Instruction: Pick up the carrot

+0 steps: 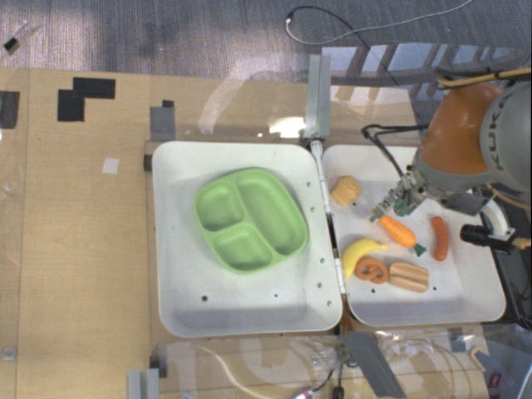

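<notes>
The left bin [174,248] carries a light green divided plate [249,219] with three compartments, lying slightly turned near the bin's middle. In the right bin [474,302], a tan bun-like piece [346,191] sits near the upper left corner. Below it a yellow banana [361,254] curves beside a small brown pretzel-like ring [372,271], and a hot dog in a bun [409,276] lies just to the right of that ring. The carrot [396,232] rests near the middle of the right bin, lying at a slant: a short orange body, tapering toward the upper left, with a small green stub at its lower right end. The gripper [397,201] hangs just above the carrot's narrow end, and whether its fingers are spread or pressed together cannot be told. A red sausage [440,238] lies upright to the carrot's right.
</notes>
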`<state>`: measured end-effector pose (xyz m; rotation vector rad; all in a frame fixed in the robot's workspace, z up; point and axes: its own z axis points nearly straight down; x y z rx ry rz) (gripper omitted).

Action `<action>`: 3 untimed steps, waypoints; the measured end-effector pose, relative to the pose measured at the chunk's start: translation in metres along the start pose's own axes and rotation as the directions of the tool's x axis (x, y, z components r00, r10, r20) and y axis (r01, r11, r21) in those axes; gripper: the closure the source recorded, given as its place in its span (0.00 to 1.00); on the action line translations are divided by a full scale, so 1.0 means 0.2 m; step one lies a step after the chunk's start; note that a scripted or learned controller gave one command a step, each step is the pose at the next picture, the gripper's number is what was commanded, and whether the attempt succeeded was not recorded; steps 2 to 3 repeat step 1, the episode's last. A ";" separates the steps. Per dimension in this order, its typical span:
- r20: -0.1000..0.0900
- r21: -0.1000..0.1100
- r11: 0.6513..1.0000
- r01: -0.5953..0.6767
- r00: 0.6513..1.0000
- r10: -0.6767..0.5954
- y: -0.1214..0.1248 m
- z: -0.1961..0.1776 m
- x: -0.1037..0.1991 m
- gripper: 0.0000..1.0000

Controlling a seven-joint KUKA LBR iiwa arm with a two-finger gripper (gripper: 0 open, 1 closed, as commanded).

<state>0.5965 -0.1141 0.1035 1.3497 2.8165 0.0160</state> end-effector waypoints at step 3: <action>-0.007 0.009 0.997 0.071 0.997 -0.071 0.11 -0.42 0.21 1.00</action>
